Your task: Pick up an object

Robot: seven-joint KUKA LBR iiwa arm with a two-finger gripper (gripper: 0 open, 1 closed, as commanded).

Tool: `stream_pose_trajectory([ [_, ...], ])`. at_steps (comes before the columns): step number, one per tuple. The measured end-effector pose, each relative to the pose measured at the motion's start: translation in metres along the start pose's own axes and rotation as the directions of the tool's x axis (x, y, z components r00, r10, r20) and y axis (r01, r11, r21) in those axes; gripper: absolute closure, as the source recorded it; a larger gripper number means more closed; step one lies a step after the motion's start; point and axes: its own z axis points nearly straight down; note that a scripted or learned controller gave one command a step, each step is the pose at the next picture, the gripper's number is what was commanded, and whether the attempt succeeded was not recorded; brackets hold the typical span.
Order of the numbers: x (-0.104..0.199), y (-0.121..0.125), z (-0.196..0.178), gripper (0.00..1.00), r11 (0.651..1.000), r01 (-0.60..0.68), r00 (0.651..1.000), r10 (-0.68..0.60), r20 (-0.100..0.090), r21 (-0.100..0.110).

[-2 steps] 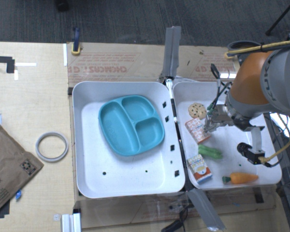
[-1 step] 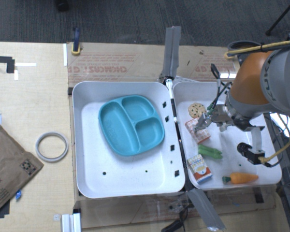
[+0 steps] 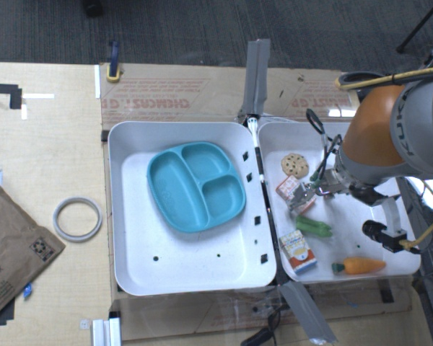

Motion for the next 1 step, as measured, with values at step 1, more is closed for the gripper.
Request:
stream_pose_trajectory([
  [1, -0.0013, 0.0001, -0.0092, 1.00, 1.000, -0.004, 1.000, 0.004, 0.001, -0.001],
])
